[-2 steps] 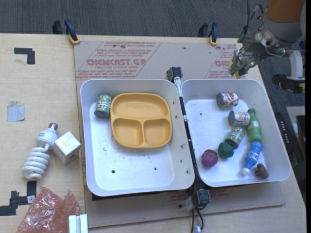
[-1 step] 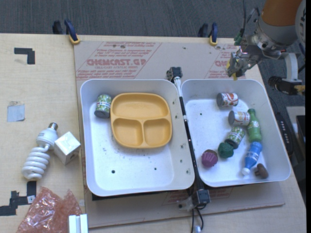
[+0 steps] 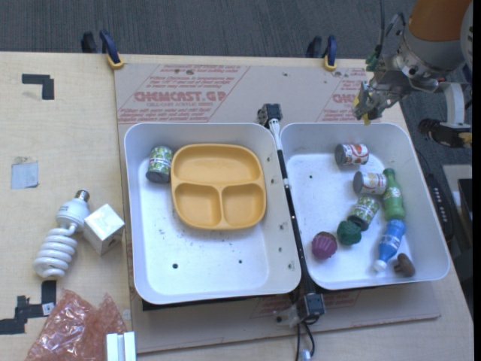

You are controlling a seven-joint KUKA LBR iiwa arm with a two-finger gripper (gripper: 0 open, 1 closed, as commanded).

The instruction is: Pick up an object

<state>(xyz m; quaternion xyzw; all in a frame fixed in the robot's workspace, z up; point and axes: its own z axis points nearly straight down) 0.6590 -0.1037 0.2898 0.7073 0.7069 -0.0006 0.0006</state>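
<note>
The grey robot arm with the orange band [image 3: 442, 10] is reaching in from the top right corner and pointing down. Its two-finger gripper [image 3: 366, 113] is hanging just over the far rim of the right white bin [image 3: 430, 224], near its back corner. The gripper is too small and dark to read — I cannot tell how it is set. Nothing is showing in it.

The right white bin is holding lots of little things. A red and white can lying on its side [image 3: 352, 154] is sitting closest to the gripper. Just below it a grey can [image 3: 369, 182] is lying, and a green plastic bottle [image 3: 392, 194] is resting beside that one. A small green-labelled can [image 3: 364, 210] is leaning next to a dark green round toy [image 3: 349, 233]. A purple shell-shaped toy [image 3: 324, 245] is sitting nearby. A blue and white bottle [image 3: 389, 244] is lying near the front, with a small brown lump [image 3: 404, 264] just beside it.

The left white bin [image 3: 143, 269] is holding a yellow plastic tray with three sections [image 3: 219, 184] — and a little green can [image 3: 159, 163] is touching its left side.
</note>
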